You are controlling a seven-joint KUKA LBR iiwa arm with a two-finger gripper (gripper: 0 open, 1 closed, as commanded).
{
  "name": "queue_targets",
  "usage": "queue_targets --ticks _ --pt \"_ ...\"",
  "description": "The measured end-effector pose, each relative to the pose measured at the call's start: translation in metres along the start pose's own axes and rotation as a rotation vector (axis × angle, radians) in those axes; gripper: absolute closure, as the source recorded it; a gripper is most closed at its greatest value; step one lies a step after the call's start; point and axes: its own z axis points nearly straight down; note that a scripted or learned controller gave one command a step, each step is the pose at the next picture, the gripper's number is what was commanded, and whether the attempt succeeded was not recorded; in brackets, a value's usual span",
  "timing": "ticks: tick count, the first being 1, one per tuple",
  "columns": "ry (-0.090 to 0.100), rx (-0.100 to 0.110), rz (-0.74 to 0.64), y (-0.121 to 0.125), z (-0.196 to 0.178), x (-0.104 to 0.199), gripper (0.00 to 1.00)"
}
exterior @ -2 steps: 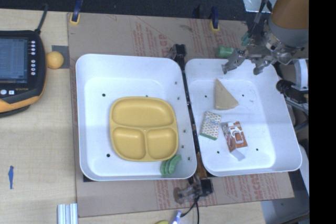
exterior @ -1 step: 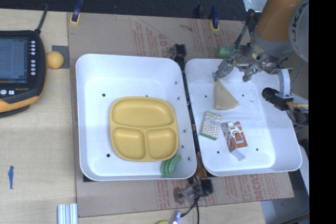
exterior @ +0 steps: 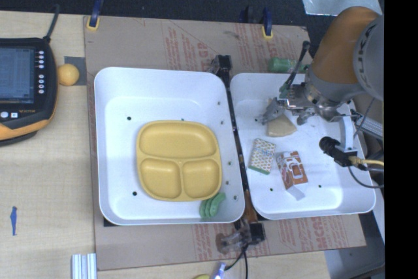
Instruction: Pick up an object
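We have the gripper (exterior: 279, 109) low in the right bin (exterior: 326, 206), its fingers spread apart and tilted toward the bin's upper left, directly over or just touching a pale beige wedge (exterior: 282, 128); nothing sits between the fingers, so we record no grasp yet. The wedge is the likely target and lies in the upper middle of that bin. To do this step well, we judge the fingers should straddle the wedge across its narrow side, descend until the tips meet the bin floor, and close only then; a shallow close would probably skid off its sloped top. Two flat packets lie near below it: a patterned packet (exterior: 262, 156) and a brown-and-white packet (exterior: 292, 170), clear of the closing path as far as we can tell. The left bin (exterior: 117, 95) holds a yellow divided tray (exterior: 177, 159) and a green object (exterior: 212, 206) at its lower edge. Both bins rest on a cardboard sheet (exterior: 163, 42) on the wooden bench (exterior: 39, 206), with a teach pendant (exterior: 23, 88) and an orange ball (exterior: 68, 74) well to the left.
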Motion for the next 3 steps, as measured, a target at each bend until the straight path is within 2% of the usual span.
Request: queue_targets --ticks 1,2,3 --pt "0.000 -0.001 -0.001 0.036 0.040 -0.011 0.00" --pt "0.000 -0.002 -0.003 0.037 0.028 -0.012 1.00" --pt "0.001 -0.002 -0.001 0.013 -0.061 0.080 1.00"
